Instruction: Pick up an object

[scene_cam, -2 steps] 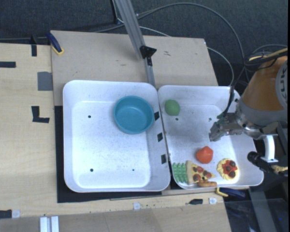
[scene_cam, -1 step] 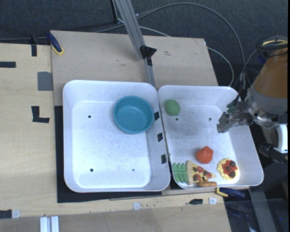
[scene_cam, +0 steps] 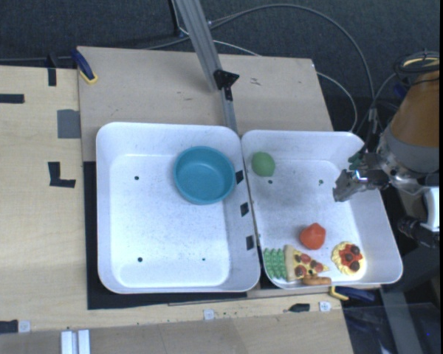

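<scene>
The pincer (scene_cam: 348, 184) is hovering over the right bin's (scene_cam: 376, 227) right side, its grip state undeterminable, positioned seemingly for a descent, while candidate objects are lying apart: red ball (scene_cam: 313, 236) nearest, green ball (scene_cam: 263, 164) farther.

Robot lab: plywood bench (scene_cam: 29, 161) w/ tape marks, cables (scene_cam: 310, 21).

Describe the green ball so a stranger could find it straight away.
Look at the right bin of the two white ones. The green ball sits alone in its far left corner, next to the wall shared with the other bin. It is the only plain green round thing; the red ball lies nearer the front.
</scene>
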`<state>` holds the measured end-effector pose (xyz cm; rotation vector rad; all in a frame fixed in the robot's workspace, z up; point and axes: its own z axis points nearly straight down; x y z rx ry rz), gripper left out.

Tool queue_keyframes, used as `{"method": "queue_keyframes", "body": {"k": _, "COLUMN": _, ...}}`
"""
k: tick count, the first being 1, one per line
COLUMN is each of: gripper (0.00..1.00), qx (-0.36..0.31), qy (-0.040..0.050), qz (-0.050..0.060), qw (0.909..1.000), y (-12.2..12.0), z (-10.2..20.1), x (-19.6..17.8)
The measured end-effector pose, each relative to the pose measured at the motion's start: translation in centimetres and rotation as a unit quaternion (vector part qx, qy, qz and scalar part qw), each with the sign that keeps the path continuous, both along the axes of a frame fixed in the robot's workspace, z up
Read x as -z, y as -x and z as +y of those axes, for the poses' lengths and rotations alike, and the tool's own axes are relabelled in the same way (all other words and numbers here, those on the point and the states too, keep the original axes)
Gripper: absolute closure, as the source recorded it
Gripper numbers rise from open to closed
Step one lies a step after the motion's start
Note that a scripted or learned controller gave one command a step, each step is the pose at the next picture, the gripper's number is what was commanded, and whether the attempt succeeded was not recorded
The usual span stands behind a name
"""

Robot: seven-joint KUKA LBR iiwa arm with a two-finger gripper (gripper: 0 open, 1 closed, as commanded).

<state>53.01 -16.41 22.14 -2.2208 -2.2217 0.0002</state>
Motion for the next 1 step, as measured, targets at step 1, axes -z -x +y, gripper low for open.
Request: {"method": "queue_keyframes", "body": {"k": 1, "gripper": 1.0, "qx": -0.002, "qy": -0.0004, "qz": 0.0, "qw": 1.0, "y": -0.52, "z": 4.98, "x": 0.49}}
